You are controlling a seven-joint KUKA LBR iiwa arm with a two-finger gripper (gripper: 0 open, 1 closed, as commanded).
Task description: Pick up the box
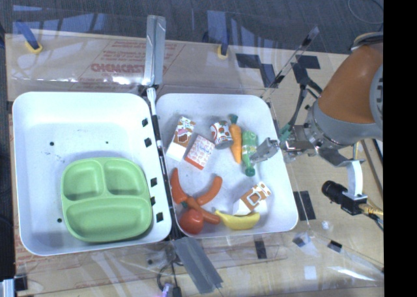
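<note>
A: Where is the box?

B: The small flat red and white carton box (199, 152) lies in the right white bin (277, 134), in its upper left part, beside a little milk-carton toy (184, 131). Nothing touches it from above.

A: And the grey two-finger gripper (264, 150)?

B: It is over the right edge of that bin, just beside the green plastic bottle (248, 150) and the orange carrot (236, 141). I cannot tell how its fingers stand.

A: The left bin (39, 113)?

B: It carries a green divided plate (104, 198), near its bottom edge.
</note>
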